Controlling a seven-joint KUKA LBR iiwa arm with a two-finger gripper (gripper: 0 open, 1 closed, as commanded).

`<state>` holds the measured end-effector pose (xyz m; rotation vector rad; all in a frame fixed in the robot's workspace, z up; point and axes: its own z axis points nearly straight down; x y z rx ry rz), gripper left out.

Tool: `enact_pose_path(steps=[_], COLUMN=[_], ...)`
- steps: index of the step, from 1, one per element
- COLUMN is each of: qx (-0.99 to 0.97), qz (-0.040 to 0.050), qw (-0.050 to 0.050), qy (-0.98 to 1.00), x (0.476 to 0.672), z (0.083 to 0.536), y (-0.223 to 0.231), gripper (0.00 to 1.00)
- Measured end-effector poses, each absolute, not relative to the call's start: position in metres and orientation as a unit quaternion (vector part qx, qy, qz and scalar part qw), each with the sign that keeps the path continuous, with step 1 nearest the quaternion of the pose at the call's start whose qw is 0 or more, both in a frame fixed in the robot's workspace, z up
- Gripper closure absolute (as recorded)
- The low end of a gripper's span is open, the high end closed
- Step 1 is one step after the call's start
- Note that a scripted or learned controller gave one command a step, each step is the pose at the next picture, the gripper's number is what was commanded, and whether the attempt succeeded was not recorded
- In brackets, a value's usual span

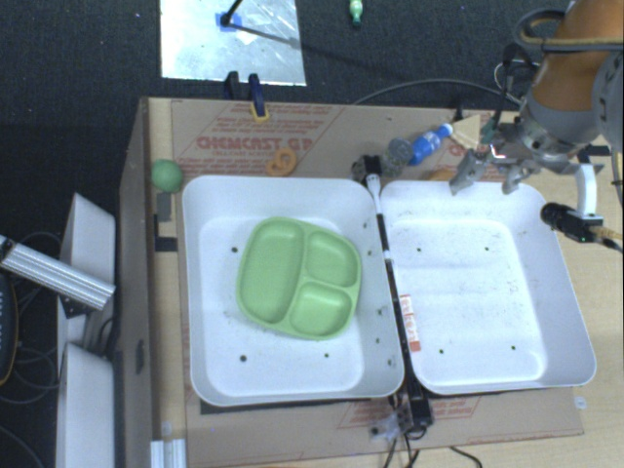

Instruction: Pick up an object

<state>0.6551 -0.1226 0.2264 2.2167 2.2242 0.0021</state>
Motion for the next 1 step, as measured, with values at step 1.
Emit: enact_pose_path(steps=[1], qx=[0.707], qz=[-0.001], qw=[-0.001], qy=[0.707], x=[0.6598], z=[0.1046], y=[-0.1494], gripper=[0.0])
